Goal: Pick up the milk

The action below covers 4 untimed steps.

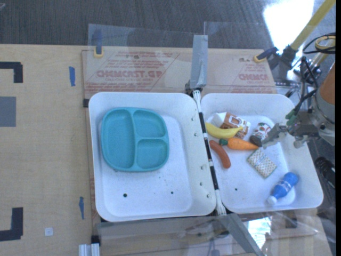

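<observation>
The small brown-and-white milk carton (234, 122) lies on its side at the far left of the right white bin (311, 191), long axis running left-right and tilted slightly, just beside the yellow banana (221, 130) and above the orange carrot (240, 144). A red sausage (221, 153), a speckled tan sponge (262, 162), a blue bottle (282, 187) and a small dark-and-white can (260, 132) lie around. The pincer (277, 134) sits by the can at the right; spread or pressed together cannot be told.
</observation>
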{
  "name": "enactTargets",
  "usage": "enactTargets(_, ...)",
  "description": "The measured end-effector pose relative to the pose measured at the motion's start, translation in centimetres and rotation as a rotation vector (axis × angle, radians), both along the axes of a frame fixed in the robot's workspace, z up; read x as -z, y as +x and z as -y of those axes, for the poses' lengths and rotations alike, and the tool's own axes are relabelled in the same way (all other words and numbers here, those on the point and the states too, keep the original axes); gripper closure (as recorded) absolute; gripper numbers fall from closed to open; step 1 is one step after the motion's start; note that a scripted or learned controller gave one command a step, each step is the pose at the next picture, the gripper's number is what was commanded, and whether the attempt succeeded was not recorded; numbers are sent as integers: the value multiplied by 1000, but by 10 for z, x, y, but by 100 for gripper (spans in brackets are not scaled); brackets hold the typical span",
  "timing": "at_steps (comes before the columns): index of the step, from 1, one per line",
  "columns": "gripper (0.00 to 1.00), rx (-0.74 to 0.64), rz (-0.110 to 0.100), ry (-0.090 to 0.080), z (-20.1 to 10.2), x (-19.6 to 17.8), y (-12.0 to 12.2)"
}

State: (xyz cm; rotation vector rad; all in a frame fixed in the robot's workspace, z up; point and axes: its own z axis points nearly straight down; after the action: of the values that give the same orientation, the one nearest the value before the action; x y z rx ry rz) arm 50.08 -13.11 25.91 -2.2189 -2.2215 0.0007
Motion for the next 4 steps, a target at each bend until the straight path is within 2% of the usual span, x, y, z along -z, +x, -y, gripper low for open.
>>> enactTargets(1, 0, 35, 4, -2, 24, 42, 66)
enactTargets(2, 0, 9, 4, -2, 55, 166, 78)
enactTargets(3, 0, -71, 5, -3, 74, 173, 141)
enactTargets(4, 0, -204, 7, 8, 85, 171, 85)
